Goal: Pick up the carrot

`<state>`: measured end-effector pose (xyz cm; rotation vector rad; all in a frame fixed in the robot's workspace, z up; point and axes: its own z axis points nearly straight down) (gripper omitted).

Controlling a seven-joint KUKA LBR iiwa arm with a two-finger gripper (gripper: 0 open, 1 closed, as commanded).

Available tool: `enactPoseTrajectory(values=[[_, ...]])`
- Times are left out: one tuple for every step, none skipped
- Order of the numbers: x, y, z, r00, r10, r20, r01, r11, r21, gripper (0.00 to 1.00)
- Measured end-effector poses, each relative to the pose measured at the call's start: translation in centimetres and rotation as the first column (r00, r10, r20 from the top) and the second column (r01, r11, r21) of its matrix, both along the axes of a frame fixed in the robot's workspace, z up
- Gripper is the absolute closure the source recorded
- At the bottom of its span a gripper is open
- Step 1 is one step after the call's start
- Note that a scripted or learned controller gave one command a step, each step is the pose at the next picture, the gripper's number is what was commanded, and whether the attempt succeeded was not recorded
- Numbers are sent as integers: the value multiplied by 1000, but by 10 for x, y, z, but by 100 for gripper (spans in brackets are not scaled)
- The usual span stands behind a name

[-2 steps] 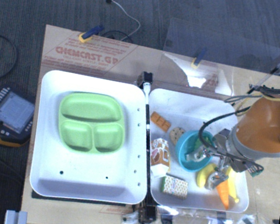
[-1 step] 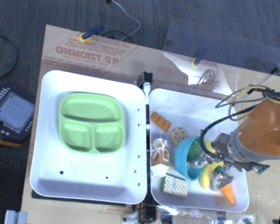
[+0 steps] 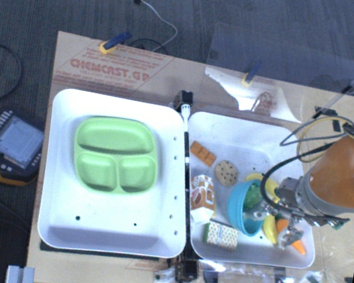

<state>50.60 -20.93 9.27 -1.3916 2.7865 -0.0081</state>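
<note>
The two bins (image 3: 50, 217) are seen to be of smooth white plastic with a slight sheen. The green tray (image 3: 116, 154) in the left bin is of smooth, soft-gloss plastic. To the right of that tray, in the other bin, a glossy blue plastic bowl (image 3: 241, 209) is seen, with a matt, speckled round biscuit (image 3: 226, 172) and a matt orange waffle block (image 3: 202, 153) between them. Beyond the bowl, a smooth orange carrot (image 3: 298, 245) and a smooth yellow banana (image 3: 271, 228) look plastic. The gripper (image 3: 287, 238) is of dull grey metal. The board (image 3: 108, 69) behind the tray looks like matt brown cardboard with red print.
</note>
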Motion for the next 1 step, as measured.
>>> enactPoseTrajectory(values=[[6,1,15,1000,3,9,-3,1000,-2,100]])
